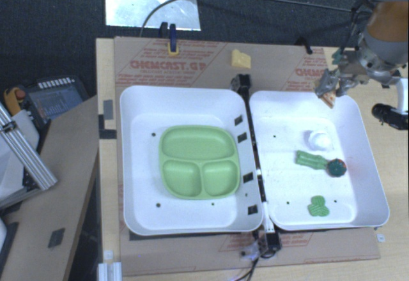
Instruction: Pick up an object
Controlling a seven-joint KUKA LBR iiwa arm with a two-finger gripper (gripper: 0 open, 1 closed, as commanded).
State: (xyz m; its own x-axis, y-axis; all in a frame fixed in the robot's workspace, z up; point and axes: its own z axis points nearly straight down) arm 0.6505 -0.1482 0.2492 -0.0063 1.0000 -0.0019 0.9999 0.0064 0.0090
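Arm (386, 15) cut off by top and right frame edges; only wrist and orange band visible. Gripper (332, 87) blurred, finger state unreadable. Small tan item (328, 99) at fingertips too indistinct to identify or confirm contact. White lump (319, 140) in right bin (367, 145): shape unclear.

Small tan object (328, 99) between pincer (332, 85) fingers

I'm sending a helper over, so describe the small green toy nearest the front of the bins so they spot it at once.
Go to the right-hand white bin. Along its near edge lies a small bright green toy, alone. Unlike the longer green piece with a dark round end farther back, it is short, squat and all one green.
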